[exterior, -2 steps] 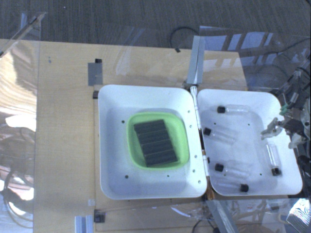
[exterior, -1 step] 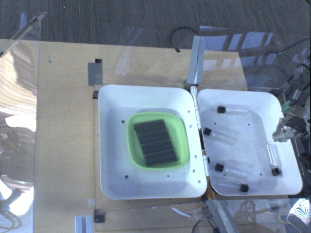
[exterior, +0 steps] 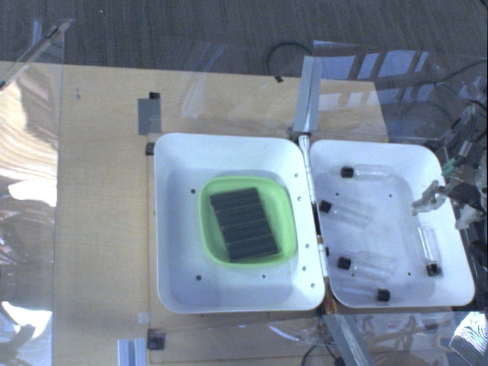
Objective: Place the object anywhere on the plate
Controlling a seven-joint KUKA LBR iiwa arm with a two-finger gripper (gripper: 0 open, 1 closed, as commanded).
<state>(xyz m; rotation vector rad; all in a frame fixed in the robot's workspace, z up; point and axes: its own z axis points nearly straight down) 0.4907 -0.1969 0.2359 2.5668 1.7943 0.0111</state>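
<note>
A lime-green plate [exterior: 207,213] lies in the left white bin [exterior: 175,227]. On the plate rests a dark grey ridged rectangular block [exterior: 244,224], turned slightly askew. My gripper [exterior: 428,197] hangs over the right edge of the right bin [exterior: 396,157], far from the plate, with the arm reaching in from the right. Nothing shows in its grasp. Several clear vials with black caps lie in the right bin, one [exterior: 428,248] just below the gripper.
Other clear vials lie at the right bin's top left [exterior: 364,173], at its left side [exterior: 345,211] and near its bottom [exterior: 367,266]. A metal post [exterior: 306,101] stands behind the seam between the bins. Cables hang at the right.
</note>
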